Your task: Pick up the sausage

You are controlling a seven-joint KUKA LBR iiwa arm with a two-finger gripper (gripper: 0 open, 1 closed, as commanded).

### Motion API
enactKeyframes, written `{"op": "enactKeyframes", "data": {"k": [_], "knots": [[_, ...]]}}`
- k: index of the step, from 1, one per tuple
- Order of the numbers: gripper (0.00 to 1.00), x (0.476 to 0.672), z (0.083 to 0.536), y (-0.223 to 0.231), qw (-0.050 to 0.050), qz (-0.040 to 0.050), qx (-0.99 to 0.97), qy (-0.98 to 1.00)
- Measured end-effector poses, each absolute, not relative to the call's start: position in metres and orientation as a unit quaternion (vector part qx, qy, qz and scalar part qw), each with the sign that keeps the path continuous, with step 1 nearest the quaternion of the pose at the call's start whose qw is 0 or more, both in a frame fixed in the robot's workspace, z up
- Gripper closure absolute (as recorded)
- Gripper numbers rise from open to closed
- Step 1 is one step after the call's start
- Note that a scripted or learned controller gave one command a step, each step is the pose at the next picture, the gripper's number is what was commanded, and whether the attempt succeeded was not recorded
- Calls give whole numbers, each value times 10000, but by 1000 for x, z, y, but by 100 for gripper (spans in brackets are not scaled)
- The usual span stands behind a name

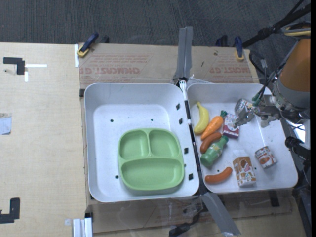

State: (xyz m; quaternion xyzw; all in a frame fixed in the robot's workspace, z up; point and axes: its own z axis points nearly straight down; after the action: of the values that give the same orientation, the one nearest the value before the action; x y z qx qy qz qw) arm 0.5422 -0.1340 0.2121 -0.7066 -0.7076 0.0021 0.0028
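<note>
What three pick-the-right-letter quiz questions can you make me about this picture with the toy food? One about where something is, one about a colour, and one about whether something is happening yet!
1. Where is the sausage?
A. On the green plate
B. Near the front edge of the right bin
C. On the wooden bench

2. What colour is the divided plate in the left bin?
A. Green
B. Blue
C. Red

3. Is the sausage picked up yet?
A. Yes, it hangs in the air
B. No, it lies on the bin floor, apart from the gripper
C. Yes, it rests on the plate

Answers:
1 B: the sausage lies in the right bin, in front of the green bottle.
2 A: the plate with three sections is light green.
3 B: the gripper sits farther back in the bin, near the carrot, with the sausage flat on the floor.
</note>
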Motion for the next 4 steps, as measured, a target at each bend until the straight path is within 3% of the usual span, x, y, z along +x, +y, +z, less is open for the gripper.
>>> {"op": "enactKeyframes", "data": {"k": [1, 2, 3, 4], "knots": [[0, 517, 90, -98, 12, 9, -6933, -7206], [0, 477, 127, -153, 23, 13, -6750, -7378], [0, 536, 97, -106, 16, 21, -7532, -6578], [0, 619, 89, -181, 11, 23, -8059, -5921]]}}
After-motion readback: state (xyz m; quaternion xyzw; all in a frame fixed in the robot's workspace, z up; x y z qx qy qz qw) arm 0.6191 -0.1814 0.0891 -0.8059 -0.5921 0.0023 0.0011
